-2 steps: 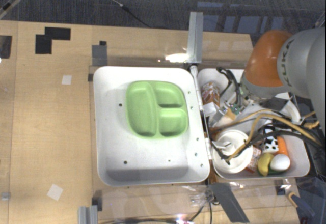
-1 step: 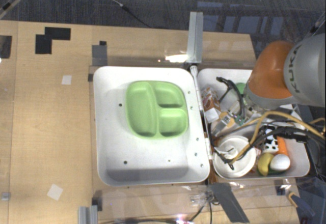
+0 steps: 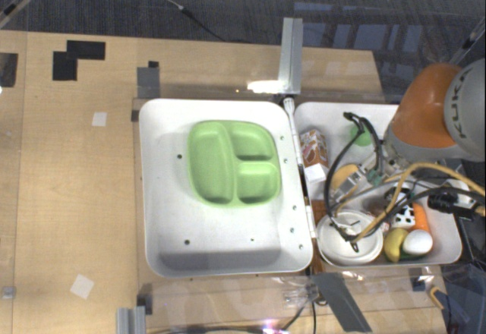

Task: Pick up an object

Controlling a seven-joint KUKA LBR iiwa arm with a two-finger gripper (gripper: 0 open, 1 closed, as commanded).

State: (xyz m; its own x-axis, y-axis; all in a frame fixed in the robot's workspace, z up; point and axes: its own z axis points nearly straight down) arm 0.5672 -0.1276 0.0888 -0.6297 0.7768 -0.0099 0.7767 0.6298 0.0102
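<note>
Overhead, the camera view shows the left bin [image 3: 163,196] holding just a green divided tray [image 3: 231,162] near its middle, with bare white floor along its near and left edges. Crowded by contrast, the right bin [image 3: 454,249] has a snack packet [image 3: 313,149] against its left wall, a white bowl [image 3: 351,243] at its near edge, and a white egg [image 3: 417,242] beside a yellow fruit [image 3: 393,244] near its right corner. Cables hide the claw [image 3: 363,182] as it reaches low over that bin's middle, so one cannot tell its state.
</note>
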